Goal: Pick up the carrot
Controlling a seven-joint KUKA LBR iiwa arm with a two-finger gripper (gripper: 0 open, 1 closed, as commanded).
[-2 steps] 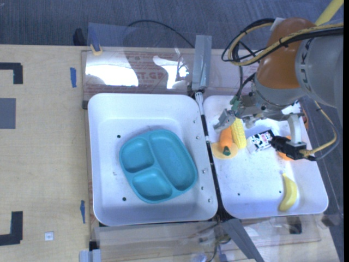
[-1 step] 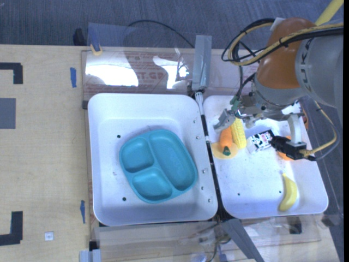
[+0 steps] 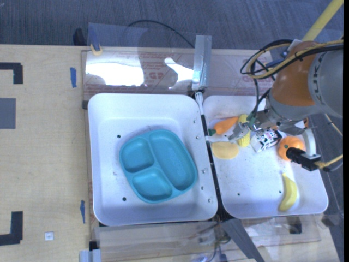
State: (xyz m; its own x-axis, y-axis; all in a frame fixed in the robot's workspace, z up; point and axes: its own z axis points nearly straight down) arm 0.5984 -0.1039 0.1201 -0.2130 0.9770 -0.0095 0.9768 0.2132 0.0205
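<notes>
1. Two shallow white bins are sitting side by side on the counter (image 3: 43, 146): the left bin (image 3: 103, 119) and the right bin (image 3: 256, 201).
2. A blue divided plate (image 3: 158, 165) with three compartments is lying in the middle of the left bin, turned at a slant.
3. The carrot (image 3: 224, 125) is lying in the upper left part of the right bin, close to the wall shared with the left bin, its orange body pointing toward that wall.
4. The arm (image 3: 305, 83) is reaching in from the right, its orange band showing above the wrist, and the hand (image 3: 242, 131) is hanging low over the right bin just beside the carrot's right end.
5. Whether the hand's tips are apart or together is something I cannot tell, and the carrot is not visibly sitting between them.
6. A pale yellow rounded piece (image 3: 224, 149) is resting just below the carrot, near the same wall.
7. An orange round fruit (image 3: 290, 145) is lying at the right side of the right bin, partly behind a black part of the arm.
8. A banana (image 3: 289, 193) is lying near the lower right corner of the right bin, well apart from the carrot.
</notes>
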